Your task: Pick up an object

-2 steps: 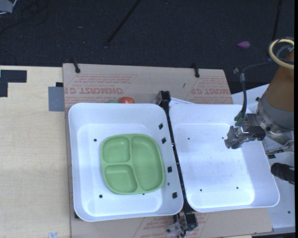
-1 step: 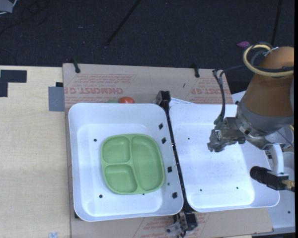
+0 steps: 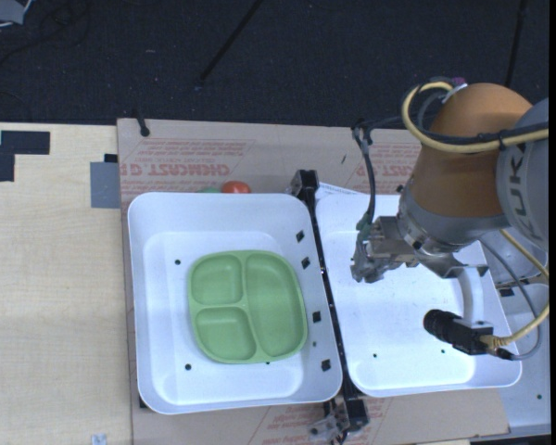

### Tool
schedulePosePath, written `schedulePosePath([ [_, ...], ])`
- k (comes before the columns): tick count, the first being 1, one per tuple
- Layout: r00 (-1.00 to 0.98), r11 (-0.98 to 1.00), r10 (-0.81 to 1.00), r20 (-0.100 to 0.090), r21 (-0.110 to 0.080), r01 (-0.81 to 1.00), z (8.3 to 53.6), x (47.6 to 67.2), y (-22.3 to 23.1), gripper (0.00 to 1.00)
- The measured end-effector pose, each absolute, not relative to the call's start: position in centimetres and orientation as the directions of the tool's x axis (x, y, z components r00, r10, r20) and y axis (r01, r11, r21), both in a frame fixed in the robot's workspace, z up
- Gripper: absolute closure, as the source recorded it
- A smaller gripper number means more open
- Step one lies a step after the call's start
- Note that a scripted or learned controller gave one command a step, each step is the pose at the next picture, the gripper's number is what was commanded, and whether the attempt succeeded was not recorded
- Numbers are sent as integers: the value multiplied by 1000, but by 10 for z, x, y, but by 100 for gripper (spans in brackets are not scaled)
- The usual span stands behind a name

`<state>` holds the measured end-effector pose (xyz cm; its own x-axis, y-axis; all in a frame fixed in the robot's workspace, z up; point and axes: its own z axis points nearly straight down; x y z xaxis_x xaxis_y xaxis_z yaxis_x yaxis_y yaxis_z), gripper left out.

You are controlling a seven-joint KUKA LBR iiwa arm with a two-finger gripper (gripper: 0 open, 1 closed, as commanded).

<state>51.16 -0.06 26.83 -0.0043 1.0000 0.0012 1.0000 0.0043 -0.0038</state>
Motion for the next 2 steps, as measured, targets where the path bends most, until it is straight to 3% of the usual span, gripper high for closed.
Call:
schedulePosePath([
  [2, -4, 4, 1000, 1, -3, 1000, 253, 528, 86, 100],
])
